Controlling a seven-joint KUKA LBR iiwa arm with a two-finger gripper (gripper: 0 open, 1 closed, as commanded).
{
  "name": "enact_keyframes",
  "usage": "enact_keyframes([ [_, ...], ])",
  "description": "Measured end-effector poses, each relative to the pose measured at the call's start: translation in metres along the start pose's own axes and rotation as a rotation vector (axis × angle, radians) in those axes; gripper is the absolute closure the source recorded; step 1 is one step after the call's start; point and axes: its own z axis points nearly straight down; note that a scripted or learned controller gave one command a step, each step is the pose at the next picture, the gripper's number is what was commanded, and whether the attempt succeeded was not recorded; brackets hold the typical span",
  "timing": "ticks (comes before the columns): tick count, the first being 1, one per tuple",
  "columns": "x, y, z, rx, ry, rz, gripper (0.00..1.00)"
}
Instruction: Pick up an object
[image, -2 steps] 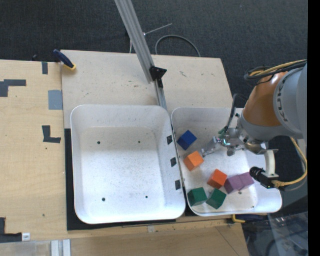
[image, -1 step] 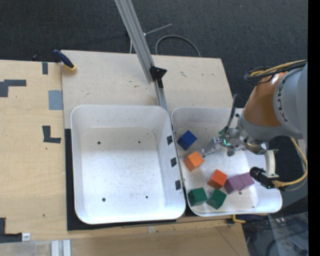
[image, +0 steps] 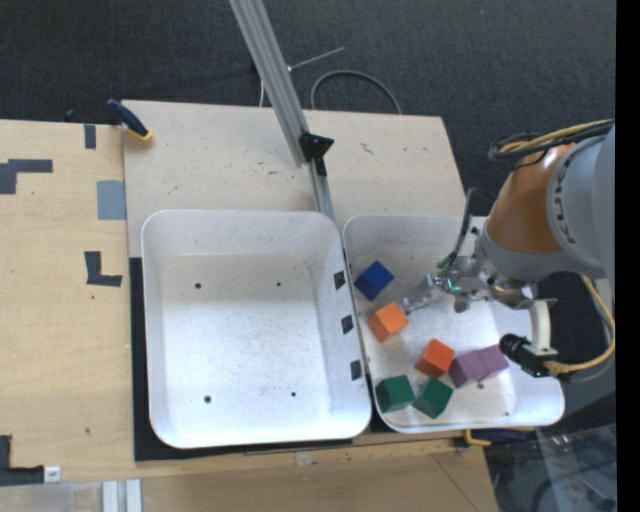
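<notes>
In the right bin (image: 420, 228) lie several small blocks: a blue cube (image: 374, 279), an orange cube (image: 389, 320), a red-orange cube (image: 437, 356), a purple block (image: 478, 366) and two green cubes (image: 396, 392) (image: 433, 399). My gripper (image: 413, 298) reaches in from the right and hangs low over the bin. Its tip is just up and right of the orange cube, below and right of the blue cube. I see no block carried by it.
The left bin (image: 160, 260) sits beside the right one, sharing a raised rim (image: 345, 300). A slanted metal pole (image: 285, 90) crosses the back of the bench. Cables (image: 560, 365) trail off the arm at the right bin's edge.
</notes>
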Motion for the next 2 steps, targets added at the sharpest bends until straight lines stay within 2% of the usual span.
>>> enact_keyframes([
  [2, 0.0, 0.0, 0.0, 0.0, 0.0, 0.0, 0.0],
])
